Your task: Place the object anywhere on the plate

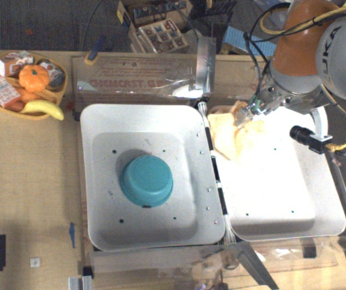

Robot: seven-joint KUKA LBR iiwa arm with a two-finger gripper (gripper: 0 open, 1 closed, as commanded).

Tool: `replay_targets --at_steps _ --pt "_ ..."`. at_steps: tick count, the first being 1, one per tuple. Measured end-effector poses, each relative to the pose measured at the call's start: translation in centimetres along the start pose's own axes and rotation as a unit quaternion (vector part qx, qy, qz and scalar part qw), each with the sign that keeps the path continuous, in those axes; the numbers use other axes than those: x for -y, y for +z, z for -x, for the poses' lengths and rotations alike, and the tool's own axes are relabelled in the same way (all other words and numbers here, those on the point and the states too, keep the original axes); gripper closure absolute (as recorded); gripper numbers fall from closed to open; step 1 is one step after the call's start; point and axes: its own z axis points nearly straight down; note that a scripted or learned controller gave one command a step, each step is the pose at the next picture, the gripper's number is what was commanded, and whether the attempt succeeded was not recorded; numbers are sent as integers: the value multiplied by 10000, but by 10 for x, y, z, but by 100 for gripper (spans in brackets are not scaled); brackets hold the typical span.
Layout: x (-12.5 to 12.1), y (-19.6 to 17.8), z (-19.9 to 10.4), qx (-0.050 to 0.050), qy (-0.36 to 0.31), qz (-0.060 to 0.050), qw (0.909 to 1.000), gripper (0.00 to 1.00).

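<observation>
Camera view shows the object to be moved, a pale yellow cloth-like piece (228, 136), lying crumpled in the upper left corner of the right bin (281, 222), its left edge close against the wall that divides the two bins. Its top end looks drawn up toward the hand (251, 109), which sits at the cloth's upper right edge, in the upper middle-right of the frame; whether the hand's two tips are apart, together or pinched on the fabric I cannot tell, since the wrist and cables blur that spot. The plate (148, 180), a teal round dish that seems to lie upside down, rests in the middle of the left bin (100, 132), well apart from the cloth and across the dividing wall. My reading is that the pick-up step is in hand: the cloth is not yet clear of the right bin. The next move calls for a firm hold, a lift high enough to clear the wall, then travel toward the lower left of the frame to release over the teal dish. A basket of toy fruit (23, 86) sits on the bench (28, 192) at the upper left, out of the way.
</observation>
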Motion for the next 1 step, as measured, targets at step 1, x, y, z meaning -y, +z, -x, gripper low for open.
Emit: replay_targets --at_steps 1 --pt "0 -40 2 -4 4 1 10000 100"
